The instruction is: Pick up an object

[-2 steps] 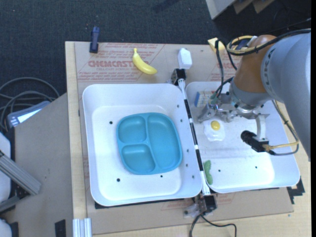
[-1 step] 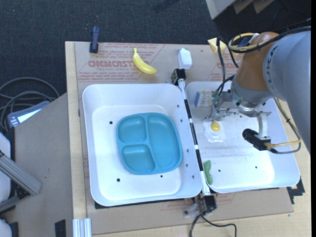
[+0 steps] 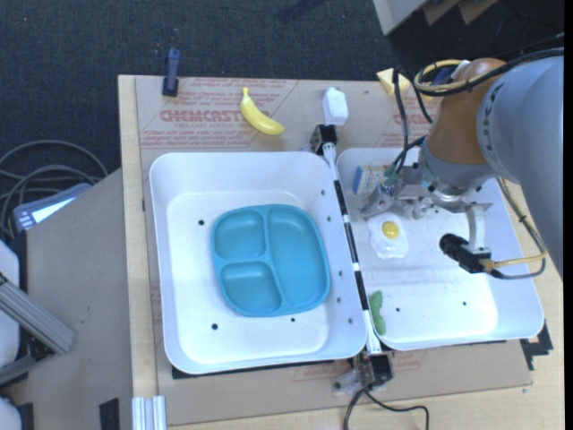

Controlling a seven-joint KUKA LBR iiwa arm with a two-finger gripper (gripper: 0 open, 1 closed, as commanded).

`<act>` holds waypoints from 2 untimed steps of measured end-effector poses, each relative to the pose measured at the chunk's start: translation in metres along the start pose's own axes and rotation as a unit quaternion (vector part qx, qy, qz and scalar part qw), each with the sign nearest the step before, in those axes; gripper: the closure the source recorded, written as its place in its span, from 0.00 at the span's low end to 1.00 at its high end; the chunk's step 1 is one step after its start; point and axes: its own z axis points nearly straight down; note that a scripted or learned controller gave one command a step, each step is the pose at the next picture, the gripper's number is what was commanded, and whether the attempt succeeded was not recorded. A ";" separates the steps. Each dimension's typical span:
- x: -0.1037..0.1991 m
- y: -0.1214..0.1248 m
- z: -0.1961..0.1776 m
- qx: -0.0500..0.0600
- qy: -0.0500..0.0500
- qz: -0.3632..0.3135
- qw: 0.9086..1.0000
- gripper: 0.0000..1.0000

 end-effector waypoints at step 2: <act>-0.006 -0.003 0.000 0.001 0.000 0.000 1.000 1.00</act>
